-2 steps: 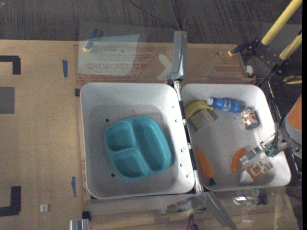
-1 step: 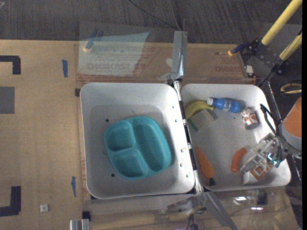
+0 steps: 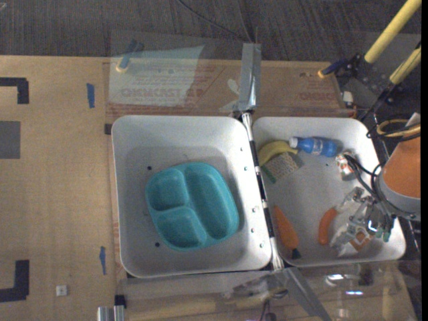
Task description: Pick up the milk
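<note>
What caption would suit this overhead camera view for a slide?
The gripper hovers low in the right bin among carrots, a banana and a blue bottle; a teal tray fills the left.

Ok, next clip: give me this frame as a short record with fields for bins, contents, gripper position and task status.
left bin: holds a teal divided plate
right bin: banana, blue bottle with white cap, two orange carrot-like items, small packet
gripper: low over the right bin's near right corner, over small items I cannot identify
milk: cannot identify with certainty
task status: nothing visibly held
</note>
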